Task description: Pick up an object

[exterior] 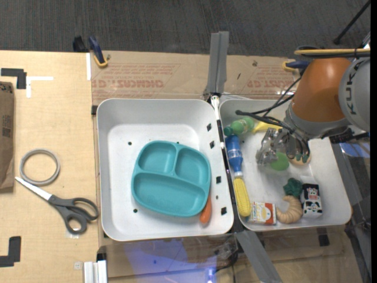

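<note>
Two white bins were set side by side on the bench. The left bin lay well to the left of the claw, and the right bin lay beneath it. The arm, grey with an orange band, was extended from the right, and the claw was lowered over the upper middle of the right bin. Whether the claw was clenched or released could not be told, since its metal parts were bunched together in the view.

A teal divided plate was seen in the left bin, far left of the claw, with an orange carrot at its lower right edge. Just left of the claw, along the bin wall, a blue bottle was laid, and below it a yellow corn cob. A green round object was found just beside the claw, to its lower right. Below the claw were placed a croissant, a small carton and a black-and-white box. Scissors and a tape roll were left on the bench, far to the left.
</note>
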You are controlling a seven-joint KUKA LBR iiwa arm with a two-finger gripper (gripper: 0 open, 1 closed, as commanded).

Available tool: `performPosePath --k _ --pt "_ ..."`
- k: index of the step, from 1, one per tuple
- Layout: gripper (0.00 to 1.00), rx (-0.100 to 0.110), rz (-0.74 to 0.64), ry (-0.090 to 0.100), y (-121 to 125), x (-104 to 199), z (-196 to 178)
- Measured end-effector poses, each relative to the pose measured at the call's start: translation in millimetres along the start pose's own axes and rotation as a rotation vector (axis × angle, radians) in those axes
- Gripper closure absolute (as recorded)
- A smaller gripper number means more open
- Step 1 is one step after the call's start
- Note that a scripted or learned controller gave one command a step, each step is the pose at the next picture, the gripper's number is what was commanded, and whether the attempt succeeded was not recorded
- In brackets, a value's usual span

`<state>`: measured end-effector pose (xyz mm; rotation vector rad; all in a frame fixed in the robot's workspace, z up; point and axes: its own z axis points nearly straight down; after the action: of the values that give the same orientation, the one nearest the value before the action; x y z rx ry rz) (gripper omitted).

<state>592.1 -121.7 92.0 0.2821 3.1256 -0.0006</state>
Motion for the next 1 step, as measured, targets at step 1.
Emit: performPosePath --k 1 --pt "1.00 0.001 -0.002 -0.004 0.6 -1.3 -9.8"
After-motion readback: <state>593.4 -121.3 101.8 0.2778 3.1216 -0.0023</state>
